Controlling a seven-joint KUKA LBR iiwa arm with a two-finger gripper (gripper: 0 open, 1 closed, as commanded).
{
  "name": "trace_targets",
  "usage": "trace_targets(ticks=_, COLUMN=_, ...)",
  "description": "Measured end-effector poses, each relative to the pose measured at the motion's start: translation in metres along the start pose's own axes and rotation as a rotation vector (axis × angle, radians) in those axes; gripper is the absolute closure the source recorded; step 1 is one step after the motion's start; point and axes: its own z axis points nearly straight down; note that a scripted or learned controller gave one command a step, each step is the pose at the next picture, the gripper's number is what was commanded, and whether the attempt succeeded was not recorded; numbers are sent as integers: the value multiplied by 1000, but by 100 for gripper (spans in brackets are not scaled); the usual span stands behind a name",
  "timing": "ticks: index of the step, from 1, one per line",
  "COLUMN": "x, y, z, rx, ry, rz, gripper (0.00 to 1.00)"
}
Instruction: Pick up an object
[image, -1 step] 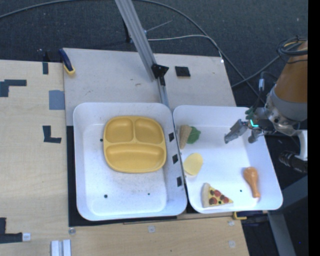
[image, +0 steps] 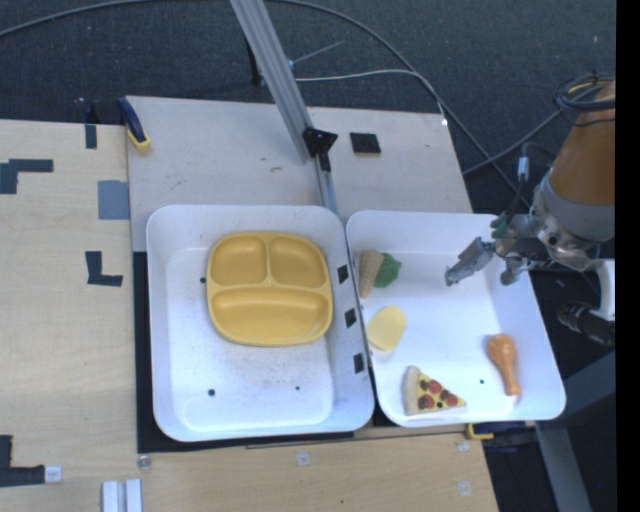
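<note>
Looking down on the bench, you see two shallow white bins side by side: the left bin (image: 175, 390) fills the centre-left of the frame and the right bin (image: 440, 230) the centre-right. Reaching in from the right edge, the arm (image: 585, 170) shows its orange band above a grey wrist. Its gripper (image: 492, 264) hangs over the upper right part of the right bin, with two dark fingers (image: 466, 265) pointing left and down. You can see the two fingers standing apart with bare white bin floor between them, so nothing is gripped.

Inside the right bin you have four toy foods. A cone with a green top (image: 376, 270) lies near the upper left wall. Just below it sits a pale yellow round piece (image: 386, 327), close to the same wall. A pizza slice (image: 430, 391) with red dots lies near the lower wall. An orange drumstick (image: 504, 361) lies toward the lower right, below the gripper and well apart from it.

In the left bin, a yellow divided plate (image: 269, 288) rests toward the upper half, its three compartments bare.

A grey metal bar (image: 280, 75) slants down from the top of the frame toward the gap between the bins
</note>
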Motion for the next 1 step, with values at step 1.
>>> trace_targets(ticks=1, x=5, y=-5, z=63, rx=6, ry=1, rz=1, gripper=0)
